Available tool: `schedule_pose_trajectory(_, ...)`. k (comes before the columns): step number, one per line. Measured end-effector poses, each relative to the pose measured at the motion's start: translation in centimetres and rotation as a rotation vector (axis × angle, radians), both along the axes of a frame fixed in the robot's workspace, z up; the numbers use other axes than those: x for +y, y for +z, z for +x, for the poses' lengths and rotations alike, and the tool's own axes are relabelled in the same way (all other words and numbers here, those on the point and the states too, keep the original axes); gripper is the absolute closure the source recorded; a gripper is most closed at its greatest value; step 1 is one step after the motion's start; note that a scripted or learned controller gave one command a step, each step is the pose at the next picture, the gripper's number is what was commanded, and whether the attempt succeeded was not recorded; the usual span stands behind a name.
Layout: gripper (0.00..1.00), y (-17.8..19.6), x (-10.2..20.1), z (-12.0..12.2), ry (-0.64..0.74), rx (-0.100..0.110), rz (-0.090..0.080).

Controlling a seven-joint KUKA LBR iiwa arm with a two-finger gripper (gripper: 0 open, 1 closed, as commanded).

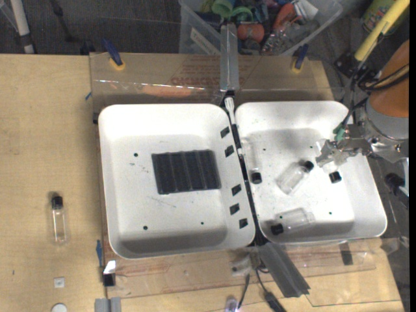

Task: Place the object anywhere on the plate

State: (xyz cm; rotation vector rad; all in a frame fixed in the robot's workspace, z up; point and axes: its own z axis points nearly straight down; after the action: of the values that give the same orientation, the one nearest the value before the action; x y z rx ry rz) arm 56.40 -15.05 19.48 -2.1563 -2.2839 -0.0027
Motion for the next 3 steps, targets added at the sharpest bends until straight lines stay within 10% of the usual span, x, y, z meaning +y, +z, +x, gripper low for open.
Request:
schedule_pose_trajectory(1, 1.00, -10.5, 2.6, -2.0, -0.342, -0.009, -0.001)
schedule_pose_trajectory(3, 1.00, -6.8, 0.6, -8.5, 0.635, -0.002, -0.003)
